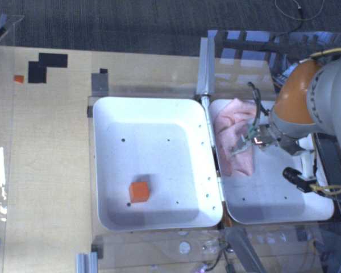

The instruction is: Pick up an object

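Pink cloth (234, 134): crumpled, lying in right bin (284, 209), along its left wall.
Jaws: gripper (245, 142) low at cloth's right edge; how far open, cannot tell; no hold evident.
Orange block (139, 191): left bin (153, 110), well apart from arm.
Risk: soft folds may slip free or only partly lift; likely cause, thin pinch at the edge.

An orange cube (139, 191) is seen in the white left bin (159, 115). A pale pink cloth (233, 132) is seen in the white right bin (273, 203). Black patches (45, 66) and a small orange square (19, 79) are seen at upper left on the light wooden bench (40, 169).
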Motion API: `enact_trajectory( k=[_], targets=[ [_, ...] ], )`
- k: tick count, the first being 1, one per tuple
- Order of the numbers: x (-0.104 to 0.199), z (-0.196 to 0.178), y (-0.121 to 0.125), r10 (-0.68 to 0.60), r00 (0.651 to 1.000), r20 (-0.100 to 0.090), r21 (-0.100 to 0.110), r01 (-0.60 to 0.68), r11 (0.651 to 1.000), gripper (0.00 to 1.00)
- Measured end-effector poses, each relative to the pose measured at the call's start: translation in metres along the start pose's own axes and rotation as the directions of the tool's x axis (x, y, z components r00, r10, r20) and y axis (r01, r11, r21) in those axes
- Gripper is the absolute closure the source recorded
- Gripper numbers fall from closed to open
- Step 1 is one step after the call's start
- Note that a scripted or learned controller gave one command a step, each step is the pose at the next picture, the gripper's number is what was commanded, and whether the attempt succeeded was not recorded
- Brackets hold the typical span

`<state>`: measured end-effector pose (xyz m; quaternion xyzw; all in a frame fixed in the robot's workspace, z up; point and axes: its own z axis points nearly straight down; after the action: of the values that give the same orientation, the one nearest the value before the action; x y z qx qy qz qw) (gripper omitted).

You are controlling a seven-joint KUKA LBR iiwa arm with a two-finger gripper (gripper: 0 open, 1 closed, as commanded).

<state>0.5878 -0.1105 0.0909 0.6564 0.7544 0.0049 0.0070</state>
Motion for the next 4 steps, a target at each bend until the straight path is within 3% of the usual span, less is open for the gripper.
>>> enact_trajectory(
  k=[1,2,3,4],
  targets=[
    [0.004,0.001,0.041,-0.067,0.998,-0.002,0.003,0.067,0.998,0.0],
    [0.015,0.001,0.04,-0.101,0.995,0.001,0.002,0.101,0.995,0.0],
    [0.008,0.003,0.084,-0.119,0.993,-0.006,0.014,0.119,0.993,0.0],
    [-0.022,-0.122,0.083,0.186,0.983,0.001,0.006,-0.186,0.983,0.0]
  ],
)
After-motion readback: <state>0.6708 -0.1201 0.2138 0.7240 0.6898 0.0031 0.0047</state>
